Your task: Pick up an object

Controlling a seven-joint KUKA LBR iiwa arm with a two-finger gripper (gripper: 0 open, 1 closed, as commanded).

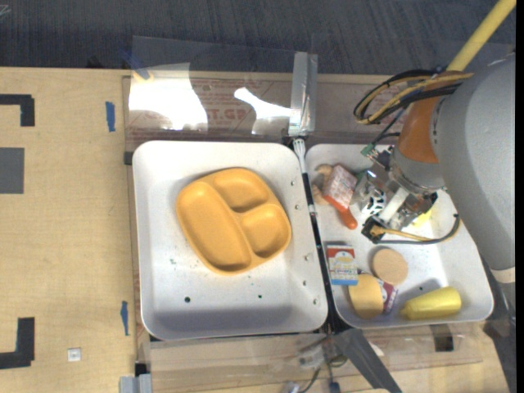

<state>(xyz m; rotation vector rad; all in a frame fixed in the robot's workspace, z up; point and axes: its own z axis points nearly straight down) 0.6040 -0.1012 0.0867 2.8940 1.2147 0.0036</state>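
1. Crinkled clear plastic packet with red contents [338, 185] lies in the far half of the shallow white bin on the view's right [442, 264], near that bin's left wall.
2. Nearest the camera, a tan board bench top [65, 219], marked with black corner brackets and strips of blue tape, carries both bins side by side.
3. Along the right bin's near edge sit a yellow soft-looking block [367, 295] and a yellow oblong lump [431, 303]. Just behind them are a round tan disc [390, 264] and a small red-and-white printed card [341, 262].
4. The shallow white bin on the view's left [164, 285] holds one orange-yellow divided plastic plate [233, 219], lying flat near its centre.
5. The grey arm's two-finger gripper [378, 210] hangs low over the middle of the right bin, just to the right of the packet. A short orange-red stick [347, 214] lies between them, at the packet's near edge. Whether the gripper is open or closed cannot be told, and nothing is seen in its hold.
6. Beyond the bins, a sheet of clear plastic film [213, 97] catches the light on the bench's far edge, and dark grey carpet [246, 6] covers the floor behind.
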